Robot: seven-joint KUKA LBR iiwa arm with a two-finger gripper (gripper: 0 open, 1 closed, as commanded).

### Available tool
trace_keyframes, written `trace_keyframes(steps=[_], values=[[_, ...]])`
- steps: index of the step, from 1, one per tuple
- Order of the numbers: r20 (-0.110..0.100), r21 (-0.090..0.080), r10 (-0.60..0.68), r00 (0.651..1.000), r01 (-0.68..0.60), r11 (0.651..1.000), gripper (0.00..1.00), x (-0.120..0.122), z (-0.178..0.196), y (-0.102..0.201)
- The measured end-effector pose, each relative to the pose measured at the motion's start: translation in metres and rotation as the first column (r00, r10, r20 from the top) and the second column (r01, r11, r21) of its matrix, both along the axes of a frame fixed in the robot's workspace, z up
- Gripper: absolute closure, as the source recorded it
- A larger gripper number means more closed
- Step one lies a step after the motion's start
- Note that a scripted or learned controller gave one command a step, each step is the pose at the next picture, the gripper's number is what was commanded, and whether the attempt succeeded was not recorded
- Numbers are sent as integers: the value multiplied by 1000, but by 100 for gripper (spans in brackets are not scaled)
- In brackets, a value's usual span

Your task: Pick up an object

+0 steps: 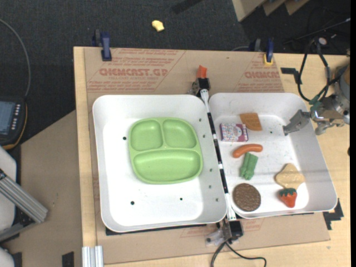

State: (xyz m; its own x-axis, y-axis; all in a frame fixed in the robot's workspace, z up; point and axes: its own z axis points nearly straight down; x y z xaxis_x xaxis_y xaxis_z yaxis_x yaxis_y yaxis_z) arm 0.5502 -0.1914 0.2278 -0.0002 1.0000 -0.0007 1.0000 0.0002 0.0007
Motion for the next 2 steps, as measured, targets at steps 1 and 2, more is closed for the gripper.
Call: trace_keyframes(steps=[1,2], values=[[-7,5,7,1000,-7,1000,0,43,-128,60],[7,-3,5,1000,-5,1000,0,106,-140,88]])
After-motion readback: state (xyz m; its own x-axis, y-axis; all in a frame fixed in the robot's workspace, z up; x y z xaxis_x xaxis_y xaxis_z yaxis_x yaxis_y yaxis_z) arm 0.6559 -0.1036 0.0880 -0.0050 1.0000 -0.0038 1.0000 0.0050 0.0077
